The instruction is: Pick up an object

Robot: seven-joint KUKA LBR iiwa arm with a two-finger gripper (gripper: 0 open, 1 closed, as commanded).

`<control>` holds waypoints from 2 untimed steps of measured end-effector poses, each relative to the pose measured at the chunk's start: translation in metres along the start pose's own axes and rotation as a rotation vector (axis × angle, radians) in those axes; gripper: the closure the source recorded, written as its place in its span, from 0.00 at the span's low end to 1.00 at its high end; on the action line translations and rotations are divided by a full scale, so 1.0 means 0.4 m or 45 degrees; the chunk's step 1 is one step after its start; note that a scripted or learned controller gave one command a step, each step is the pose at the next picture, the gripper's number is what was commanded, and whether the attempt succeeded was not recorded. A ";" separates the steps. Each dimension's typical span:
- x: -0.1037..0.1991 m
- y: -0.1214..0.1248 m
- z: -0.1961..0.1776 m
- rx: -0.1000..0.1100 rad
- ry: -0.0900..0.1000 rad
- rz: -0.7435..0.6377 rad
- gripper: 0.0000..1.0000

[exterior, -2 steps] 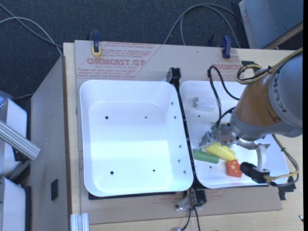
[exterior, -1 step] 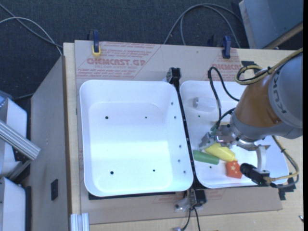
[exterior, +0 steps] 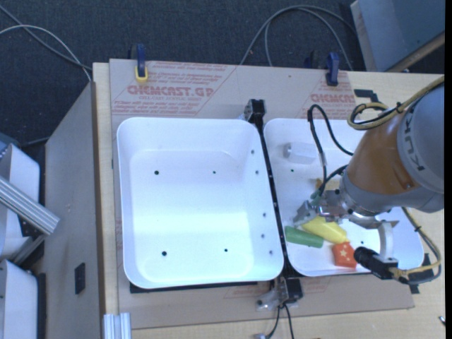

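The pincer is seen low in the right bin, at the end of the grey arm with its orange band reaching in from the right; whether it is open or closed cannot be told, since the metal tip is small and partly masked by the wrist. A yellow object is found directly beneath and just to the near side of the pincer, seemingly touching it, though a grasp cannot be confirmed. A green object is laid just nearer than that, against the yellow one and slightly to the left of the pincer. A red object is placed nearer again and to the right, close to the bin's front rim, beside a black fitting on a white bracket. To the left of the pincer, across the dividing rims, the left bin is set. Farther than the pincer, a small pale clear object is seen near the right bin's back wall. Farther still, two blue clamps are fixed on the board's rear edge.
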State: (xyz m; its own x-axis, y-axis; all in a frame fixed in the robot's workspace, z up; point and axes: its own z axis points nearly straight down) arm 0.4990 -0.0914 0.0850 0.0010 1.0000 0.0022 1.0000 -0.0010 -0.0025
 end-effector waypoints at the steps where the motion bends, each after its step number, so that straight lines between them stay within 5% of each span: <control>1: 0.001 0.009 -0.031 -0.014 -0.002 -0.002 1.00; 2: 0.226 0.103 -0.264 -0.019 0.002 -0.017 1.00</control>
State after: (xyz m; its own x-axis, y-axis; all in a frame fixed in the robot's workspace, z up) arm 0.5404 -0.0013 0.1908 -0.0126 0.9999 0.0034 0.9998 0.0125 0.0125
